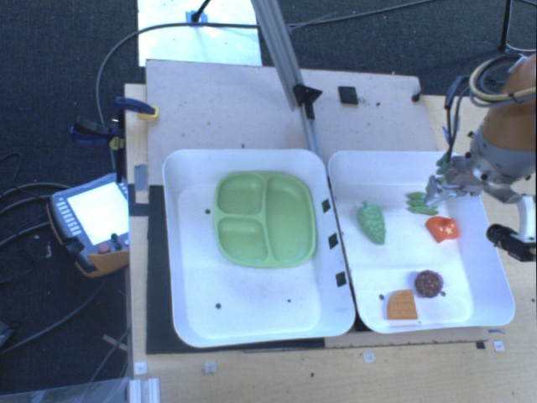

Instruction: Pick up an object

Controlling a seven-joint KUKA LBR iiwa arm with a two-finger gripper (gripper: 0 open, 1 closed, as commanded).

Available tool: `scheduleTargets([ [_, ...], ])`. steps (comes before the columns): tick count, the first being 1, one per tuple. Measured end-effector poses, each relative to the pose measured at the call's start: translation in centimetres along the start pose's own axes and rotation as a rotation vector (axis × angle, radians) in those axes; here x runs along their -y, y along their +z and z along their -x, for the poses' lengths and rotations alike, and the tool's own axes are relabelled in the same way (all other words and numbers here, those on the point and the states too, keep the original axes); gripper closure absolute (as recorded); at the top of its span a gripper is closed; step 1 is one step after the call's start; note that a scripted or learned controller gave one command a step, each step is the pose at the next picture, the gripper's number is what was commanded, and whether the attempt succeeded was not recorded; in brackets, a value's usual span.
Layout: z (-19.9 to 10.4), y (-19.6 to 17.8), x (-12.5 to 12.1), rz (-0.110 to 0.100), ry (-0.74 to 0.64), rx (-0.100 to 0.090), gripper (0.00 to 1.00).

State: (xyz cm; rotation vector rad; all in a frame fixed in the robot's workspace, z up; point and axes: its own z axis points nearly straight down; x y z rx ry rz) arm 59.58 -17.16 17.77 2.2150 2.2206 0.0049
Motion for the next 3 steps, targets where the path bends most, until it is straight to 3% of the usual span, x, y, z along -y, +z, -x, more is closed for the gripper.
scheduleTargets([
  [1, 0.1, -6.5, -0.1, 0.002, -0.002, 0.001, 1.0],
  [2, 0.1, -7.9, -0.2, -0.002, -0.003, -0.001, 1.0],
  [3, -5.9, -8.3, -0.4, -0.003, -0.008, -0.003, 1.0],
])
